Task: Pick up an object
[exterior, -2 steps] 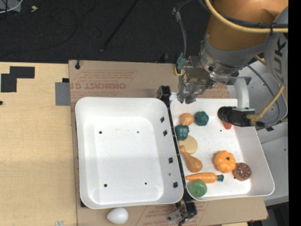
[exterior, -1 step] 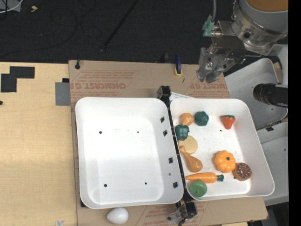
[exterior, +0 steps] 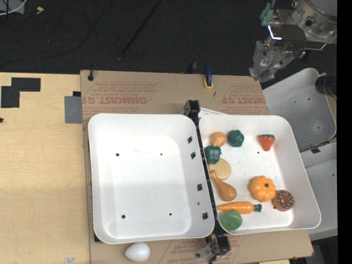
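Two shallow white bins sit side by side on a brown cardboard sheet [exterior: 143,92]. The left bin [exterior: 104,169] and the right bin [exterior: 300,164] meet along a dark divider strip. In the right bin there are nine small toy foods: one dark green pepper-like piece [exterior: 235,138] near the far edge, one orange-tan piece [exterior: 218,139] just left of it, one strawberry [exterior: 267,142] off toward the right, one more dark green piece [exterior: 212,154] against the divider, one pale round slice [exterior: 222,169] just below that, one tan drumstick-shaped piece [exterior: 224,188] touching the slice, one orange pumpkin [exterior: 262,188], one brown doughnut [exterior: 284,200] just right of the pumpkin, one carrot [exterior: 238,207] lying crosswise, and one light green round fruit [exterior: 231,220] in the near left corner, just below the carrot. One white egg [exterior: 137,252] lies outside the bins on the cardboard, just beyond the near edge of the left bin. The gripper [exterior: 268,65] hangs at the upper right, above the dark floor beyond the cardboard's far right corner, well apart from every toy; the nearest of them, the strawberry and the pepper-like piece, lie below it in the picture. Whether the gripper is apart or together I cannot tell from this angle.
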Controlling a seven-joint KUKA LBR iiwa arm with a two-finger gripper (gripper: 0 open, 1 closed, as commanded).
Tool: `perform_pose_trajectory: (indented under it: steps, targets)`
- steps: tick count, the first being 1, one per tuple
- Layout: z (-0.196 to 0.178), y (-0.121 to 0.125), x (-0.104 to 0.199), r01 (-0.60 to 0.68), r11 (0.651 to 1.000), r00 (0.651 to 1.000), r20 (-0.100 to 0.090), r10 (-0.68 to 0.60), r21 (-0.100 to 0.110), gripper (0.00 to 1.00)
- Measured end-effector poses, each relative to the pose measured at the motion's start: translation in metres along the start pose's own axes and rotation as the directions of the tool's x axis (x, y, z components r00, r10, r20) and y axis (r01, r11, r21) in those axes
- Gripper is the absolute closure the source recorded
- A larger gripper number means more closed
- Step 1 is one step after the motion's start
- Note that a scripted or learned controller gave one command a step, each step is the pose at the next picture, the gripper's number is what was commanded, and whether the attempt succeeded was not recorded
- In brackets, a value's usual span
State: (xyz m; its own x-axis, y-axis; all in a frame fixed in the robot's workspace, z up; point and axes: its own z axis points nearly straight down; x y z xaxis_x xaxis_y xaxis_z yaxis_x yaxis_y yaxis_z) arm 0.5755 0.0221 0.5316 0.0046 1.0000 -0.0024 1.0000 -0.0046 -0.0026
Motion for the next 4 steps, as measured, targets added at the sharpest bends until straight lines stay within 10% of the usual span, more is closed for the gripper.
perform_pose_trajectory:
  steps: [1,2,4]
  targets:
    - [0.061,0.042,-0.073,-0.002,1.0,1.0,0.0,0.002,0.007,1.0]
    - [0.25,0.037,-0.039,0.006,1.0,1.0,-0.004,-0.006,0.019,1.0]
    - [-0.015,0.042,-0.002,0.008,1.0,1.0,-0.003,-0.008,-0.013,1.0]
